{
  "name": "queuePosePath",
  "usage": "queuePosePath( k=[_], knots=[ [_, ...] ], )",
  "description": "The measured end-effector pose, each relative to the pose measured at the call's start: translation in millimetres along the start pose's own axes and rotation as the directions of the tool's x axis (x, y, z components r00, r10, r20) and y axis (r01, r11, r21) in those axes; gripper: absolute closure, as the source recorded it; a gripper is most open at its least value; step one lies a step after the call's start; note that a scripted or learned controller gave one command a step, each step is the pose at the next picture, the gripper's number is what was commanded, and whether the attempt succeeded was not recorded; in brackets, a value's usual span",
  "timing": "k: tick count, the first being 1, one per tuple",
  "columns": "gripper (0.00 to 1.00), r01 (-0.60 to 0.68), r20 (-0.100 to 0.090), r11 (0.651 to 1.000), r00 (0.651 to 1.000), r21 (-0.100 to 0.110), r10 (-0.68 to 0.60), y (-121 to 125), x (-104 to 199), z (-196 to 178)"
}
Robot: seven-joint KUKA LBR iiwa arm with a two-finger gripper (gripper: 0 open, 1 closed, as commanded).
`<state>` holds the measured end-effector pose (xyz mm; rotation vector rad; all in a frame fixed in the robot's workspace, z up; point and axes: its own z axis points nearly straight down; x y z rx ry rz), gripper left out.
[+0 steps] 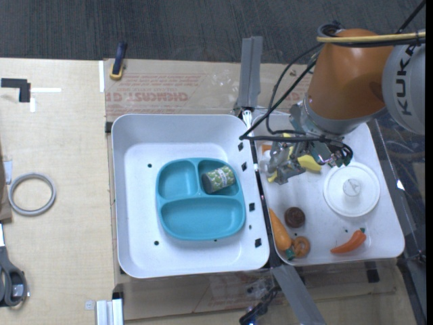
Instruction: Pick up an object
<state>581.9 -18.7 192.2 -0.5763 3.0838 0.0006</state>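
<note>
Arm [352,73] reaches in from right, orange band bulking over right bin [385,239], wrist bent down toward bin's upper-left part. Gripper [281,168] low over bin floor, just beside divider between bins. Fingers blurred among cables; cannot tell whether open or closed, nor whether anything held. Yellow banana-like object [308,163] lies touching or just beside gripper, on its right. White lidded bowl [351,189] near, further right. Left bin [128,202] holds blue divided tray [199,215].
</note>
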Motion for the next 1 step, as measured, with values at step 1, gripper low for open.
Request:
queuePosePath(
  k=[1],
  knots=[
    [1.0,0.027,0.001,1.0,1.0,0.0,-0.027,16.3,-58.7,-34.3]
  ],
)
